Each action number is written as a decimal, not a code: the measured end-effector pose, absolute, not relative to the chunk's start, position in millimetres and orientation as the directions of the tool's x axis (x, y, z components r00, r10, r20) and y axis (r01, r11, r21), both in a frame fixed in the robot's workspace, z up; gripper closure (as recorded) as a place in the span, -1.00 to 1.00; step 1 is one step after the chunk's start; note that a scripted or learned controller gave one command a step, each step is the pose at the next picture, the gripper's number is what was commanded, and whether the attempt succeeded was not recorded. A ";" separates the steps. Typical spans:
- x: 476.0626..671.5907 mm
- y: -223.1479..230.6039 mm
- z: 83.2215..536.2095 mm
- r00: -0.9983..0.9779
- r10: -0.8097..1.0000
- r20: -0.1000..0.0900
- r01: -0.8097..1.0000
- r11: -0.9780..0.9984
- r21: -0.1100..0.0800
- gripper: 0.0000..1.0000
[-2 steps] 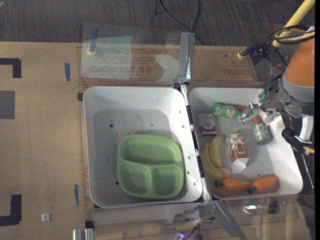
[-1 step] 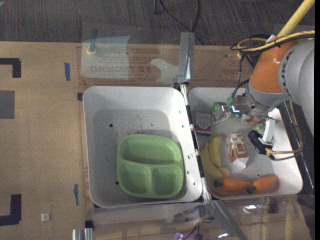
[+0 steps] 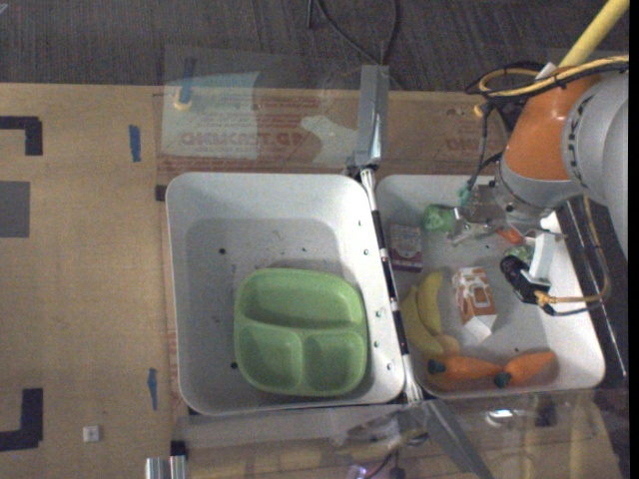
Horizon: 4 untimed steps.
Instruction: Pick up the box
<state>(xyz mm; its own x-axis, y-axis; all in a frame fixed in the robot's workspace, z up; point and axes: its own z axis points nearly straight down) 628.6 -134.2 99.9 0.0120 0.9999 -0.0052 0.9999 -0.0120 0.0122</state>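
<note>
Gripper (image 3: 479, 223) finger state unclear, flat rectangular box (image 3: 475, 295) beside curved banana (image 3: 427, 312), compartmented green plate (image 3: 300, 332).

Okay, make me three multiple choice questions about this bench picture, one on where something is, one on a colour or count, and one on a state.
1. Where does the green divided plate lie?
A. left bin
B. right bin
C. on the floor

2. How many carrots lie along the right bin's near edge?
A. none
B. two
C. five

3. How does the box rest?
A. flat on the bin floor
B. hanging from the arm
C. on the plate

Answers: 1 A, the plate sits in the left bin. 2 B, two orange carrots lie end to end. 3 A, the box lies flat beside the bananas.
</note>
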 end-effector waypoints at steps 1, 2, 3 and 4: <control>609.5 -166.9 158.5 0.150 0.989 -0.001 0.989 -0.150 0.003 1.00; 517.8 -177.8 216.1 0.200 0.980 0.001 0.980 -0.200 -0.002 1.00; 552.5 -192.9 270.0 0.499 0.866 -0.001 0.866 -0.499 0.001 1.00; 568.2 -208.7 373.6 0.777 0.630 -0.001 0.630 -0.777 0.000 1.00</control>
